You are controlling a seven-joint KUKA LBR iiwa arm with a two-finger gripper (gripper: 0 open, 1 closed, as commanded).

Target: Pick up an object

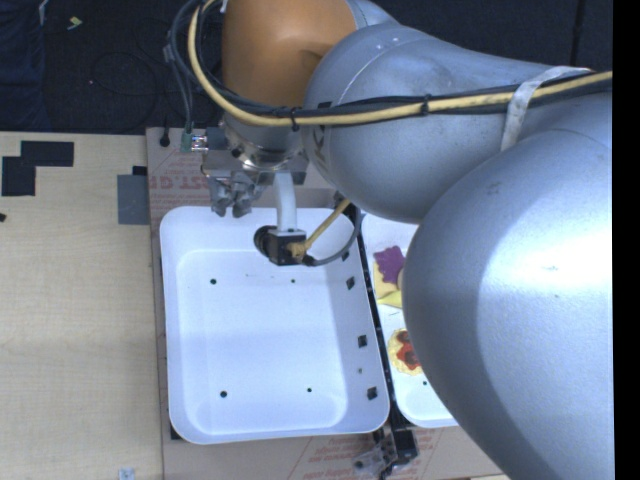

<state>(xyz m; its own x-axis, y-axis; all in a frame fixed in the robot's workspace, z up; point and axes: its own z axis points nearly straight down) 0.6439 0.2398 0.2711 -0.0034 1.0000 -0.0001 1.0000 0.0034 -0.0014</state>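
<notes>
While the grey arm sweeps in from the right and covers most of the right side of the scene, its orange band sits over the far edge of the left bin. Below that band the gripper hangs above the bin's far left corner, close to the far rim; whether it is released or clenched cannot be told from this slant, and nothing can be seen between its tips. Just right of it a pale post drops to a small black fitting with a yellow cable leading off toward the divide between the bins.

Nearly all of the left bin's white floor lies bare, marked by a few small dark dots, so there is wide open room from the middle to the near rim and out to the left wall. Its right wall carries several small black clips along the edge shared with the right bin.

Most of the right bin is hidden under the arm. A narrow strip along its left side shows a purple object toward the far end, something yellow beside it, and a red and yellow object nearer; their shapes cannot be made out. They lie well apart from the gripper, across the dividing walls.

Pale board spreads to the left of the bins, with dark patches at its far edge.
</notes>
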